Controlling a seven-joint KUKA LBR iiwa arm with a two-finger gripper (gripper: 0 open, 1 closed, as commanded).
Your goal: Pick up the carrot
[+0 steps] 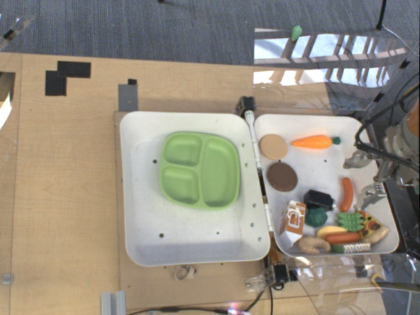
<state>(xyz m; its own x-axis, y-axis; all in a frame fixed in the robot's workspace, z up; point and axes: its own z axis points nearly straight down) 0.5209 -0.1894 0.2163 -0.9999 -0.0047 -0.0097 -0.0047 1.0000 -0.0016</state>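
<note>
Carrot lying up at the far end of the right bin, long axis running left to right, green top pointing right toward the arm. Gripper sits at the bin's right edge, so the carrot lies to its left and a bit farther back. Whether the jaws are apart or together, I can't tell. Biscuit just left of the carrot's tip could crowd the grasp.

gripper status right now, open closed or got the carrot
Grey two-finger gripper: at the right bin's right edge; open or closed cannot be told. It is not holding the orange toy carrot with green top, which lies apart in that bin.
</note>
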